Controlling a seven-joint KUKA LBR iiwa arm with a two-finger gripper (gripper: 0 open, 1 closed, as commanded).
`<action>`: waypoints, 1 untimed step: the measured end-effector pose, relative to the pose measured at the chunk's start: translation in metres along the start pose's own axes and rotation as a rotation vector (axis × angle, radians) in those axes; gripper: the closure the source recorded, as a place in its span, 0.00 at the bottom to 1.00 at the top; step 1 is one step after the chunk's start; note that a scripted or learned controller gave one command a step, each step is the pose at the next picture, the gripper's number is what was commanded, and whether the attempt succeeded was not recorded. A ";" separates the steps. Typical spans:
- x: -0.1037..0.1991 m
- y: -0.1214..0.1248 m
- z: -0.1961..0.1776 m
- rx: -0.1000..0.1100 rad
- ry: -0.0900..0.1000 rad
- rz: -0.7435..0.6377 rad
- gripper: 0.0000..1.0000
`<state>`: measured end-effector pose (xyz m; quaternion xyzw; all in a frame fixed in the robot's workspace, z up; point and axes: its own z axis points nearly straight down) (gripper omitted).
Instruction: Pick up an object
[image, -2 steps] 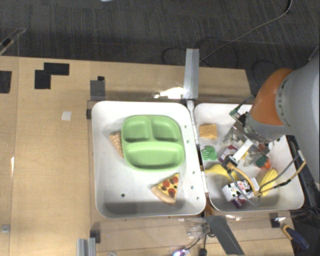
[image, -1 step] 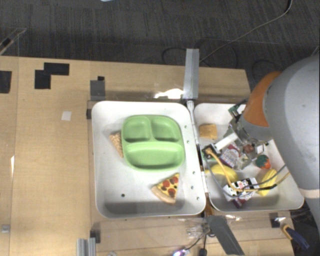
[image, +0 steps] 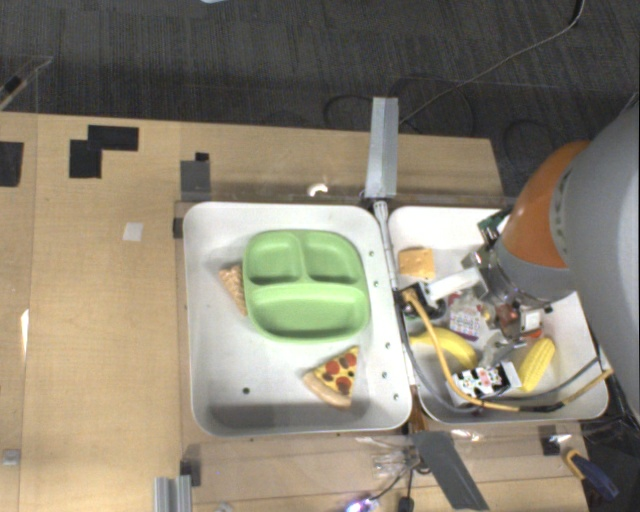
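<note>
Gripper (image: 497, 335) low in cluttered right bin (image: 440, 222), grasp unclear, left bin (image: 215, 300) roomier

The pale wooden counter (image: 100, 330) carries two shallow white plastic bins side by side: the left bin (image: 215, 400) and the right bin (image: 590, 400), their inner walls touching. Black rectangular marks (image: 100, 145) lie flat near the counter's far left edge.

Right bin (image: 598, 398) crowded; left bin (image: 205, 330) roomy beside tray (image: 304, 283).
</note>
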<state>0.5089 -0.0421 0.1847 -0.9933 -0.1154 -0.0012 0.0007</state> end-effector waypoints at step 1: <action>0.085 0.023 0.000 -0.001 -0.001 0.023 0.00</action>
